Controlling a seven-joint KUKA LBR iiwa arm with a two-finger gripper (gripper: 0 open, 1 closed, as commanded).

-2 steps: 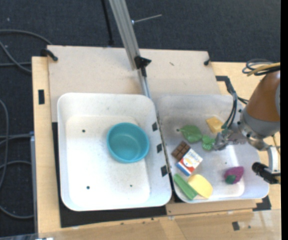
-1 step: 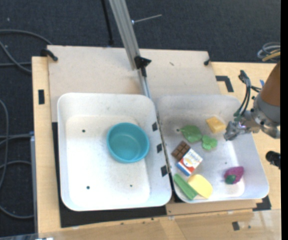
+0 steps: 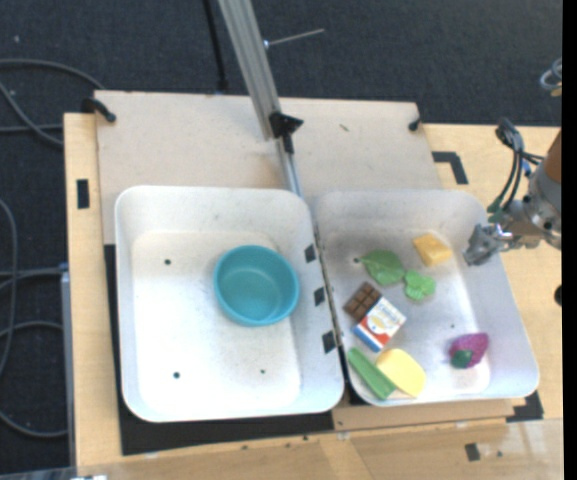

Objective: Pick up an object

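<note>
gripper (image 3: 480, 244) hung over right bin's (image 3: 513, 313) right rim, near yellow block (image 3: 431, 249) | finger state: cannot tell | teal bowl (image 3: 256, 284) sat in left bin (image 3: 148, 268)

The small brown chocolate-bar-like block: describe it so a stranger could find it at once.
Start at the right-hand white bin, the one crowded with small items. Near its left wall, roughly mid-height, lies the small brown segmented block, just above the red, white and blue carton and below the flat green leaf-shaped piece. It is the only brown, gridded item there.
</note>
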